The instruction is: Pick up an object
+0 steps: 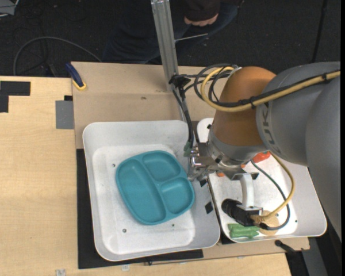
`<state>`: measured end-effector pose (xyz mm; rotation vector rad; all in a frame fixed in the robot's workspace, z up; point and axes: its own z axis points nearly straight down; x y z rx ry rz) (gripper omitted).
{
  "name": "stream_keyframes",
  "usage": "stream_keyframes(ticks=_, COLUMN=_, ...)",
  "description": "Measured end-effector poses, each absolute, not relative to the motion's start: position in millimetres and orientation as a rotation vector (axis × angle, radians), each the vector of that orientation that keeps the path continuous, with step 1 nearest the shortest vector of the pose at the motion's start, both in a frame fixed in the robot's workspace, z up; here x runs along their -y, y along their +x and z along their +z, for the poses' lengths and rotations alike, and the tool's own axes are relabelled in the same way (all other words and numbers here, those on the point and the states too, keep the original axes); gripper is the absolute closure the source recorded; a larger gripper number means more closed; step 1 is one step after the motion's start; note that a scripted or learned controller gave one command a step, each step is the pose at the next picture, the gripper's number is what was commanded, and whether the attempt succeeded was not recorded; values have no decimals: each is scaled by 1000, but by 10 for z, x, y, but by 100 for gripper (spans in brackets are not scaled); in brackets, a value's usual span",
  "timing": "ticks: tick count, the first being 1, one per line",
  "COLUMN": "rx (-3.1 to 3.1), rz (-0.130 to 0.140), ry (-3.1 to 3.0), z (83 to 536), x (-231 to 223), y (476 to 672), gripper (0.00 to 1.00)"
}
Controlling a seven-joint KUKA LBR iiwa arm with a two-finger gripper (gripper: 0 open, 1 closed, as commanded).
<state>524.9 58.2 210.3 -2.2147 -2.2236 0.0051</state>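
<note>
Pale wood counter [29, 171] w/ dark floor behind; black and grey patches on its left part. Two shallow white bins sit side by side toward the right. A grooved aluminium post [164, 36] stands upright at the back, and a small blue-and-yellow item [76, 77] lies at the counter's back-left corner.

Left bin [103, 229]: one teal divided plate [154, 186] w/ three compartments, lying flat, approx. in the middle and turned at an angle to the bin walls. It's nearer the bin's right wall than the left.

Arm [293, 119] comes in from the right, its orange band [241, 105] over the wall between the bins. It covers much of the right bin [310, 226]. Gripper [196, 167] points down at the right edge of the left bin, just beside the plate's right rim. Whether it touches the rim can't be told. Gripper state: can't tell, the wrist hides it. Nothing seen held.

Right bin: a green object [241, 231] lies near the front wall. A bit of an orange-red thing [262, 156] peeks out from under the arm; too hidden to identify.
</note>
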Motion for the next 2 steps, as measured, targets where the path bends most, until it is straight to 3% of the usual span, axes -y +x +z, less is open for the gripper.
stream_keyframes(ticks=1, rx=2225, rz=3, ry=-2213, z=2100, x=-1027, y=5315, gripper=100)
stream_keyframes(ticks=2, rx=2222, rz=5, ry=-2217, z=2101, x=-1008, y=5312, gripper=0)
